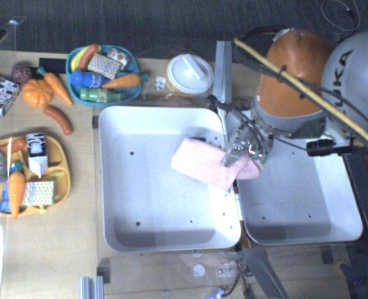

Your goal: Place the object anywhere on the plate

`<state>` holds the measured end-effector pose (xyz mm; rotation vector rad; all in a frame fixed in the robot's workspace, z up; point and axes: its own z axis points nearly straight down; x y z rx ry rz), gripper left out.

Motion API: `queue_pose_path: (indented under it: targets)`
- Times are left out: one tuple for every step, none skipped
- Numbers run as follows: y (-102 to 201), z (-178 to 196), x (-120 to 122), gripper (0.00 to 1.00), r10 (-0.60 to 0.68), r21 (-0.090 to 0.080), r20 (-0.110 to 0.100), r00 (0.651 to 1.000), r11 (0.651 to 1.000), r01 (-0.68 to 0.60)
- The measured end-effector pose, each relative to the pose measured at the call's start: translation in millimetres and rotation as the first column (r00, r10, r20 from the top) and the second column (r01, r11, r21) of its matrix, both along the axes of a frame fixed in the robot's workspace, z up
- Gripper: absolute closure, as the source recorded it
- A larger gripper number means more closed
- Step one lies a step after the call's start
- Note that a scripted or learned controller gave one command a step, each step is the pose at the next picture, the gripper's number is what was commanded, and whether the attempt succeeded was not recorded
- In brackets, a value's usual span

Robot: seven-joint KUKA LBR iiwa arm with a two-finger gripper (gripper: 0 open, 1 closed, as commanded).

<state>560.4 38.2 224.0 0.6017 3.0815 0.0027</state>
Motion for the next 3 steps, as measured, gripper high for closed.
queue_pose_path:
  targets:
    - [55.2, -6.4, -19.7, 1.00, 0.373, 0.000, 0.001, 0.928, 0.928, -0.373]
    - [104.1, -1.3, -35.8, 1.00, 0.376, 0.000, 0.002, 0.927, 0.927, -0.376]
    - [103.9, -1.0, -35.6, 0.00, 0.376, 0.000, 0.003, 0.927, 0.927, -0.376]
